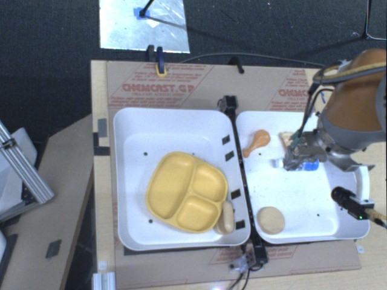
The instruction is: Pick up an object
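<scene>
dark carpet rings the bench (181, 83) with its 2 white bins, and in the right bin (314, 222) the gripper (294, 161), finger state impossible to tell, sits over a small blue object (311, 165), likely light, stiff, best pinched across its short sides.
</scene>
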`<state>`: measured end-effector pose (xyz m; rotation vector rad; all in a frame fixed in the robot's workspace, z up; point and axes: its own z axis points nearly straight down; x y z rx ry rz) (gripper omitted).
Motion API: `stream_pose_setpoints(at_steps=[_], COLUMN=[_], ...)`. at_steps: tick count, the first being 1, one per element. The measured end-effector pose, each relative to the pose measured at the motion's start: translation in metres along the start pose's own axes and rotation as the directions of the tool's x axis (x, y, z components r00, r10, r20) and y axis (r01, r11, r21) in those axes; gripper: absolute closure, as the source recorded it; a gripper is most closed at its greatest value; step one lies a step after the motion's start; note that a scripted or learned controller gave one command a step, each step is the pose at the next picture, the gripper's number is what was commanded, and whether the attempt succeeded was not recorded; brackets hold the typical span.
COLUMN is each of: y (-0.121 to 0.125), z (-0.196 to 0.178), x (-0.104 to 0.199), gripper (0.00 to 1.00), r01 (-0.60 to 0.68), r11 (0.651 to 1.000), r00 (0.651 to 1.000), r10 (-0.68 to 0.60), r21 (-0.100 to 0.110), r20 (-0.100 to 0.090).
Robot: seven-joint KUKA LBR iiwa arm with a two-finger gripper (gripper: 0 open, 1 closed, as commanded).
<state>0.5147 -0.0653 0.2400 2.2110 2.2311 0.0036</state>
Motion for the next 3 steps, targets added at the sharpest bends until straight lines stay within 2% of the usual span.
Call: stream_pose_setpoints(at_steps=[1, 2, 3], y=[0.004, 0.013, 0.021], z=[-0.004, 0.01, 0.001], x=[0.061, 0.119, 0.173], gripper=[1.0, 1.0, 1.0], r01=[0.001, 0.001, 0.001], r11=[1.0, 1.0, 1.0], r00=[1.0, 1.0, 1.0], r10=[-0.001, -0.001, -0.001], r21=[0.0, 0.001, -0.001], r20=[0.0, -0.001, -0.001])
